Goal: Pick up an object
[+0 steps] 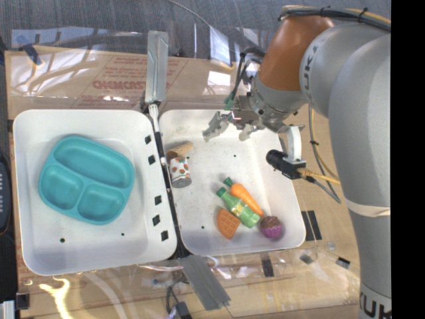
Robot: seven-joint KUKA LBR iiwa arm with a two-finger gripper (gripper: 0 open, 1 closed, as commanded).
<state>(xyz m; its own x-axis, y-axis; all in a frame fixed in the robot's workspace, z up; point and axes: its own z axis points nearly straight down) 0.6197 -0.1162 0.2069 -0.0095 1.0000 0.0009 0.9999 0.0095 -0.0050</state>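
— Gripper point(229, 127)? 
— Fingers spread wide, nothing between them, over the right bin point(199, 238)'s far end.
— Any writing? 
— "KU" on the arm point(352, 78), cut off; the can point(179, 170)'s label is unreadable. Can sits by the divider.

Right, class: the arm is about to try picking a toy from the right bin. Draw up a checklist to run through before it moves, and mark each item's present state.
1. Gripper holds nothing: ok, its fingers are spread with nothing between them.
2. Gripper is over the right bin: ok, near its far edge.
3. Toys to pick: ok, can, carrot, green bottle, orange piece, purple piece.
4. Target stands apart: not ok for bottle and carrot, which touch; ok for the can.
5. Height above bin floor: cannot tell.
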